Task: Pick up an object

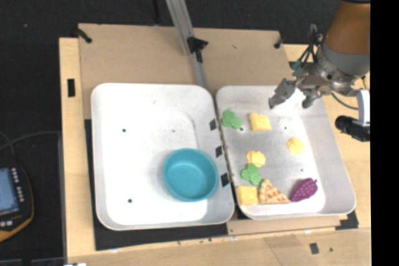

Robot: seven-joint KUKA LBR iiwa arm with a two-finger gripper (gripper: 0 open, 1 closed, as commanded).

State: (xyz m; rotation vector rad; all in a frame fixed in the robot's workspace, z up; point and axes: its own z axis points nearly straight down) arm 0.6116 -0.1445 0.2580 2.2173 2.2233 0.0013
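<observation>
The gripper (292, 95) hung with jaws apart, holding nothing. Nearest below lay a yellow block (260, 122), squarish and flat.

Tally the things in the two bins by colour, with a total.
Yellow: 4
Green: 2
Purple: 1, grapes
Orange: 1, pizza slice
Blue: 1, bowl
Total: 9

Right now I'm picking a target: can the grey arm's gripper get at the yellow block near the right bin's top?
Probably yes: the gripper hangs open just beside the yellow block, nothing between them.
</observation>
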